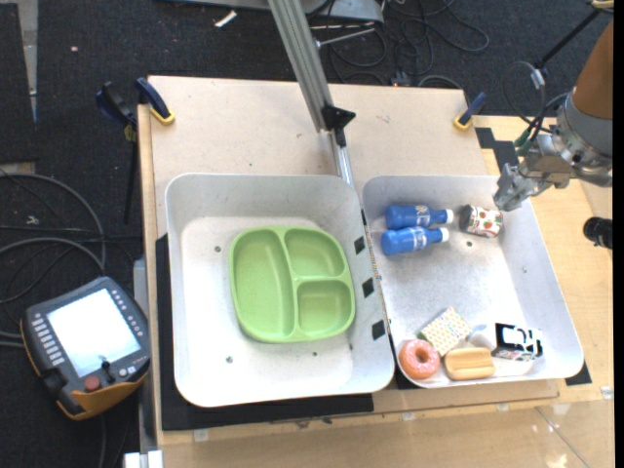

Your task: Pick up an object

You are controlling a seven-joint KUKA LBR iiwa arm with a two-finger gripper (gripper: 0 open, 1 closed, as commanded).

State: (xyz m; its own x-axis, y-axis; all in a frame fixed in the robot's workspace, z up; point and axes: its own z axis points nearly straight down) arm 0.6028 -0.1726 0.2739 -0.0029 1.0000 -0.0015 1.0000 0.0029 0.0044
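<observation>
While the arm reaches in from the right, nothing is lifted yet, so the task looks to be at its approach step. Going left to right: a teach pendant [86, 344] lies off the table's [244, 115] near left corner, on the dark floor. The left bin [190, 213] holds a green divided plate [292, 283], lying flat near its middle. The right bin [541, 261] carries the rest. Two blue bottles [414, 228] lie on their sides, just beside each other, toward its far left. Right of them, a small can with a red and white label [482, 220] lies tipped over. In the near part of that bin sit a pink-frosted doughnut [420, 359], a checked wafer-like piece [447, 331], a bread roll [469, 363] and a small black and white item [518, 338] that I cannot identify.

The end effector [511, 191] hangs over the far right of the right bin, just beside and slightly beyond the can; whether it is open or closed I cannot tell at this size, and nothing is seen gripped. The can seems the likeliest target, being nearest. The next move, as I judge it, calls for centring over the can and descending so that it is straddled across its narrow side, since a can on its side may roll away if nudged.
</observation>
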